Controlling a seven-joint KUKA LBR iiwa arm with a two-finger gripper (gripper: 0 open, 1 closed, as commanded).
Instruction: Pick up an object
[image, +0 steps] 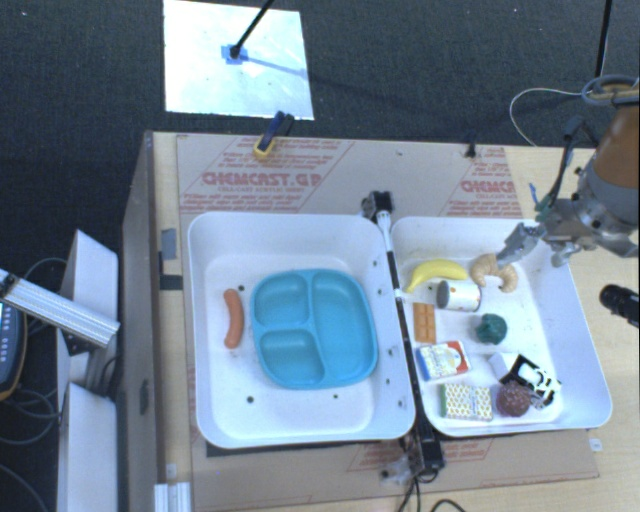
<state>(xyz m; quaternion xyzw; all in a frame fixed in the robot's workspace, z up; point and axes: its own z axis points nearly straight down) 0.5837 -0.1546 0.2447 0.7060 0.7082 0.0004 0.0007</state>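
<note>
Gripper (522, 243) is hovering upper right over the croissant (495, 270), lining up; finger state: cannot tell.

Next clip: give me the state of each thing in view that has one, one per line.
claw: above the right bin's far side, over the croissant, nothing seen between its fingers
blue divided plate: flat in the left bin, compartments bare
sausage: lying beside the plate
banana: lying in the right bin
small can: on its side
croissant: lying under the claw
</note>
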